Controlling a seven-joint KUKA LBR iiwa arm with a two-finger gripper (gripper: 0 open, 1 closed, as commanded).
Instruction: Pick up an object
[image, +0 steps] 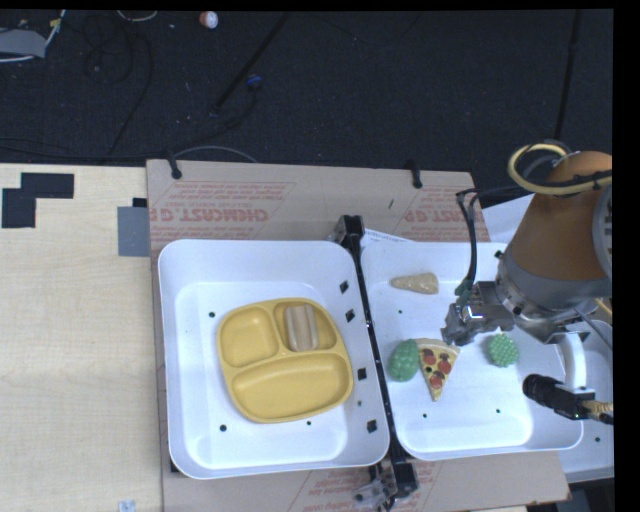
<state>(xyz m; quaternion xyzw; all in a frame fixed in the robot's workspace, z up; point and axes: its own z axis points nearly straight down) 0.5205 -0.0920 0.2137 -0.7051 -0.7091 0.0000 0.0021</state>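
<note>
In the right bin (470, 430) lie a toy pizza slice (436, 366), a dark green round toy (403, 361) just left of it, a lighter green bumpy ball (502, 350) to the right, and a tan croissant-like piece (415, 284) toward the back. My gripper (462, 325) hangs low in the right bin, just above and behind the pizza slice's wide end, between the two green toys. I see nothing clearly between its fingers.
The left bin (190, 300) holds a yellow divided tray (285, 385) with a tan piece (299, 327) in its top right compartment. A black divider (366, 340) runs between the bins. Bare bin floor lies at the right bin's front.
</note>
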